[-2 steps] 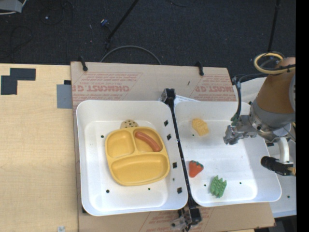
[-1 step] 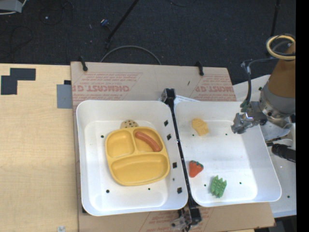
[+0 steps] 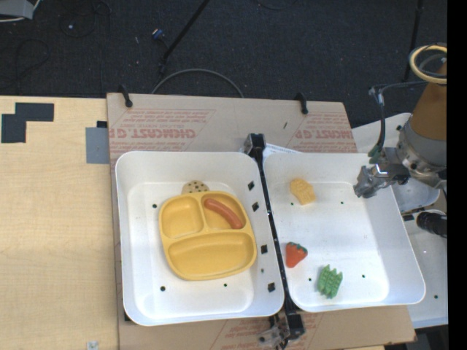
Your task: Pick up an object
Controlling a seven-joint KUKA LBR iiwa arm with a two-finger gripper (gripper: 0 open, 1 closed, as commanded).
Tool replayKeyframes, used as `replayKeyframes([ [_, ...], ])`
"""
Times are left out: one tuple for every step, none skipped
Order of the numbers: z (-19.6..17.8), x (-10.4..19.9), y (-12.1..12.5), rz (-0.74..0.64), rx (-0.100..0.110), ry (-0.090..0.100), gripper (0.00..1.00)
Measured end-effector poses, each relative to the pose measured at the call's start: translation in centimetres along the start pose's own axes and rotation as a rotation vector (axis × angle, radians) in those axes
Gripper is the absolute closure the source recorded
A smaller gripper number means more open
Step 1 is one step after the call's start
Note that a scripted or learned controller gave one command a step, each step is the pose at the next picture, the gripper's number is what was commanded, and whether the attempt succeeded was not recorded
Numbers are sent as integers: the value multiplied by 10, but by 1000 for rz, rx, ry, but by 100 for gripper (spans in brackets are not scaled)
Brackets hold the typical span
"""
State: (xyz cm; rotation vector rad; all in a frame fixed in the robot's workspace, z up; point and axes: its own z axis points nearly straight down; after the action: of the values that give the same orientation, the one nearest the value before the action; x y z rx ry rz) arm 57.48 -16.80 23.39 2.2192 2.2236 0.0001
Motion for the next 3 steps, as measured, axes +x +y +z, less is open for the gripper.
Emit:
replayKeyframes([
  [-5,57,-16,-2,4,3,100],
  [8,110,-31,-1,6,2,100],
  [-1,159,-43,-2,5,2,100],
])
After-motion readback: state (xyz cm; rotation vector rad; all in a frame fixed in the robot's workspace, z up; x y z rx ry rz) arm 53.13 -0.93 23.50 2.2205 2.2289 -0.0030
